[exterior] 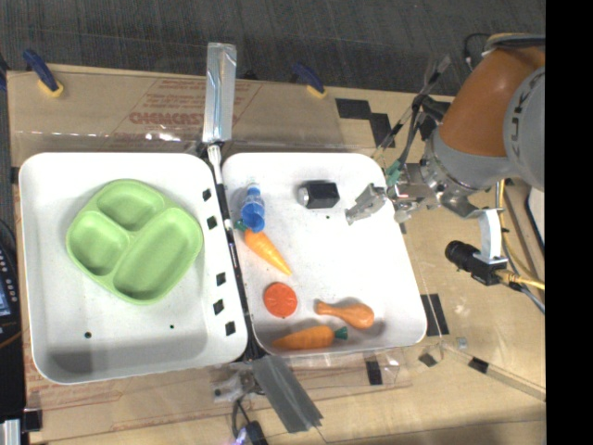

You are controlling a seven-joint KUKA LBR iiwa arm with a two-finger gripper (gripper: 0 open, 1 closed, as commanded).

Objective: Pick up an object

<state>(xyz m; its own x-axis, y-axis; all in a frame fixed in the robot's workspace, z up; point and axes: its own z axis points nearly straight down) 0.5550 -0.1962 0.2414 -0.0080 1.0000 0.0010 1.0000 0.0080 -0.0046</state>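
Arm [491,109] reaches in from right, gripper [366,204] low over right bin [394,276] near its right rim, nothing between fingers; grip state unreadable. Black block [320,194] just left of it. Arm's upper part is cut off.

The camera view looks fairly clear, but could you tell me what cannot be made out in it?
- Gripper: too small and blurred to tell its finger state.
- Arm: cut off at the view's right edge.
- Black object in the right bin: too small to identify.
- Blue bottle: label unreadable.
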